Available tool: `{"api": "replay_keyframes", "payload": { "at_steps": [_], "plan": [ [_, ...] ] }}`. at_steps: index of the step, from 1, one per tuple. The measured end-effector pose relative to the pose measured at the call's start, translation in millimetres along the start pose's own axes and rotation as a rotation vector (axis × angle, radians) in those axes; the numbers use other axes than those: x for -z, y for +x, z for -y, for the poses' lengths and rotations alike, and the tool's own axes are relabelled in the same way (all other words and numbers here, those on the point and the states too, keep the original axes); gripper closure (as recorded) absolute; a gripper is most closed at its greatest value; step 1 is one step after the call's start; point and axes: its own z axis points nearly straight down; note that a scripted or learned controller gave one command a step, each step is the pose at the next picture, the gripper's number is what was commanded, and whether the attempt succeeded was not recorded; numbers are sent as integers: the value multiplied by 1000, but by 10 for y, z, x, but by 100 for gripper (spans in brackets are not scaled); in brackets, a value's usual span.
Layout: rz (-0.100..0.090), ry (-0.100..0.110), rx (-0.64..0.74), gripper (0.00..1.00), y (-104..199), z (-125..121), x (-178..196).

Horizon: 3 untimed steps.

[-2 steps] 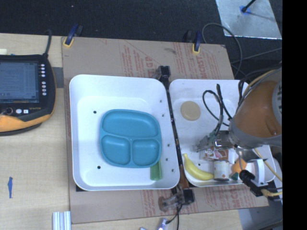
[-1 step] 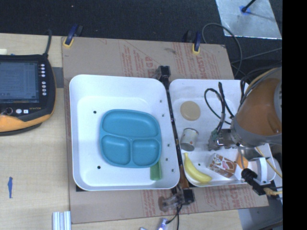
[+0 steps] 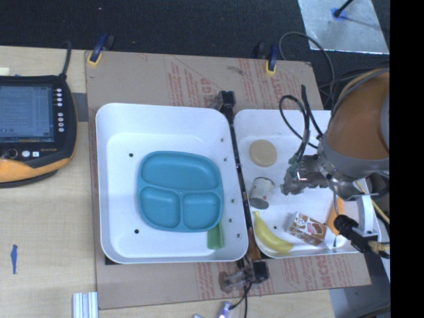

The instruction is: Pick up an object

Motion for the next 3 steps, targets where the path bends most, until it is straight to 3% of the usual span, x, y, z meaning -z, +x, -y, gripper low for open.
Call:
{"api": "replay_keyframes", "payload": {
  "at_steps": [1, 2, 3],
  "plan": [
    [-1, 2, -1, 100, 459, -186, 217],
    [1, 2, -1, 100, 16, -1032, 243],
    [1, 2, 0, 0, 20, -1031, 241]
  ]
}}
